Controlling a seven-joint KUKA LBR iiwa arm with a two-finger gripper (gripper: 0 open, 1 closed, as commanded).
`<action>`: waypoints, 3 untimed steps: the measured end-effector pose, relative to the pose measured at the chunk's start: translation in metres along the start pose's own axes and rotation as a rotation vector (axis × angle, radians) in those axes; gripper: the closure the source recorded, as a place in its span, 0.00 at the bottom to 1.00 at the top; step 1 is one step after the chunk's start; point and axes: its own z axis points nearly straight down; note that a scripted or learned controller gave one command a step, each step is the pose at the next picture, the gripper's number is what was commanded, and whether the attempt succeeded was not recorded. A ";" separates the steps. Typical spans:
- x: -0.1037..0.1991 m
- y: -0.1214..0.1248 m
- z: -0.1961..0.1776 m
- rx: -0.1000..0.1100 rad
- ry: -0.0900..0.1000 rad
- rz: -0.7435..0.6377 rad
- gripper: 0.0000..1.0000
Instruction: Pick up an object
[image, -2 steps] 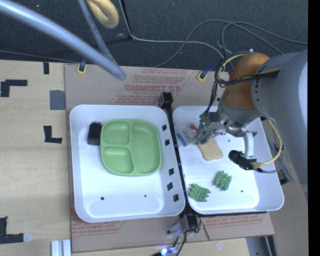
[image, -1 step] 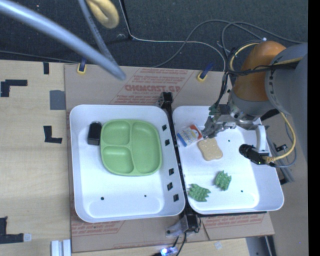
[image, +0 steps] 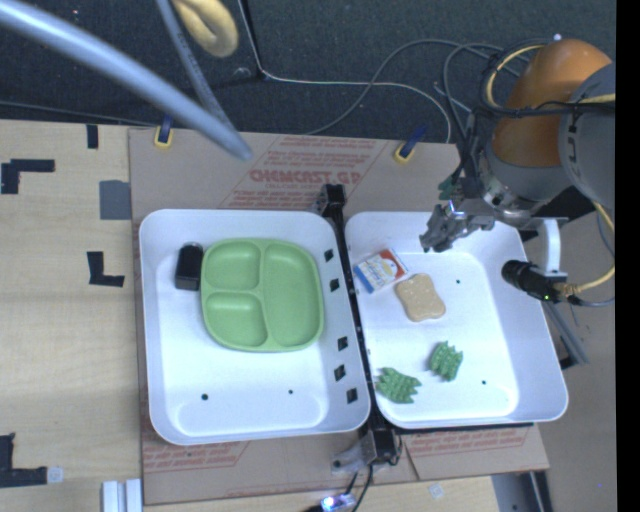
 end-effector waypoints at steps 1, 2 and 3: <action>-0.006 0.008 -0.058 0.000 0.000 0.000 1.00; 0.039 0.021 -0.045 0.007 0.001 -0.003 1.00; 0.093 0.029 -0.023 0.009 0.001 -0.004 1.00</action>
